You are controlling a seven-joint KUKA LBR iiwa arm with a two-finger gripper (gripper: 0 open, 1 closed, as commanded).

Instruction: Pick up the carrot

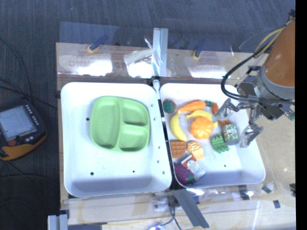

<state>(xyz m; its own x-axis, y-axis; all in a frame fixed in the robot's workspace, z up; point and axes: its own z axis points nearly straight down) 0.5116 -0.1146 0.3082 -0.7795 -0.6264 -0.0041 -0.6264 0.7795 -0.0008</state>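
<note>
Carrot [192,105]: toy, likely light, rigid plastic, smooth, may slip; tapered, best gripped across mid-body. Lies left of hand [238,120], slightly beyond it, touching banana [184,121], just above orange fruit [201,127]. Hand open, empty, fingers spread over right bin [249,169].

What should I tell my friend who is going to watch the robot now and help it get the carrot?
End effector: open, holding nothing, hanging over the right side of the right bin.
Carrot: lying in the right bin near its back wall, just above the banana and beside the orange fruit. The end effector is off to the carrot's right, not touching it.
Green divided plate: in the left bin.
Done: nothing picked up yet.
Left: move over the carrot, come down, close on it and lift.
</note>
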